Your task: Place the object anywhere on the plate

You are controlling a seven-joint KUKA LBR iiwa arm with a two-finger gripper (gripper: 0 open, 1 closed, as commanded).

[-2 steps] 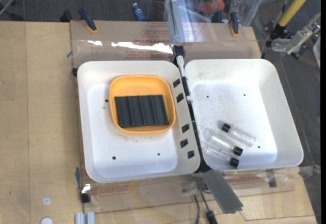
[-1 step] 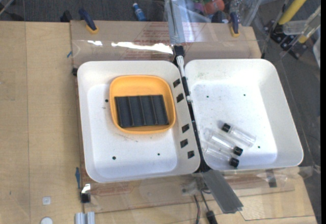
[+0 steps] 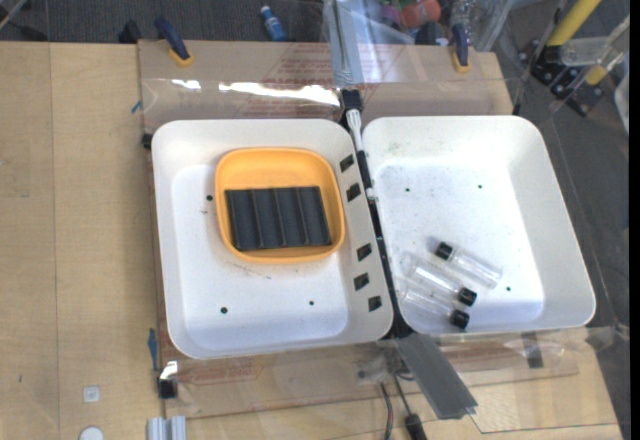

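risk: the clear vials (image 3: 450,280) may roll from a pinch before reaching the yellow plate (image 3: 280,166); gripper state undeterminable.

From my seat, the right bin (image 3: 470,168) gives me open floor across its upper and left parts; three clear tubes with black caps (image 3: 448,280) cluster near its lower middle, lying close together. In the left bin (image 3: 190,258) the orange plate (image 3: 278,203) takes the centre, and a dark ribbed insert (image 3: 278,218) covers most of its inside. A bare white margin runs round the plate. The raised divider with black clips (image 3: 362,228) stands between the two bins.
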